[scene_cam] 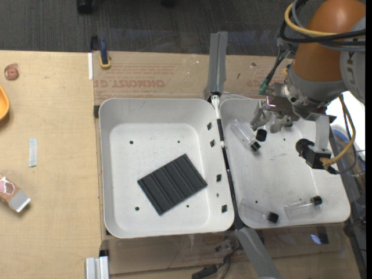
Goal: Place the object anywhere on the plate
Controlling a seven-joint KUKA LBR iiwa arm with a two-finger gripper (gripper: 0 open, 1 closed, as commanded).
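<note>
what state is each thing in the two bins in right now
plate: flat in the left bin, bare
tube: lying in the right bin, below the gripper
second tube: lying near that bin's front edge
cap: loose beside it

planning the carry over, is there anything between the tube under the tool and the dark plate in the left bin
Only the raised rims where the two bins meet. The clear tube lies in the right bin by the tool; the dark ribbed plate lies bare.

Robot lab: bench (46, 127), 2 white bins (116, 112)
</note>
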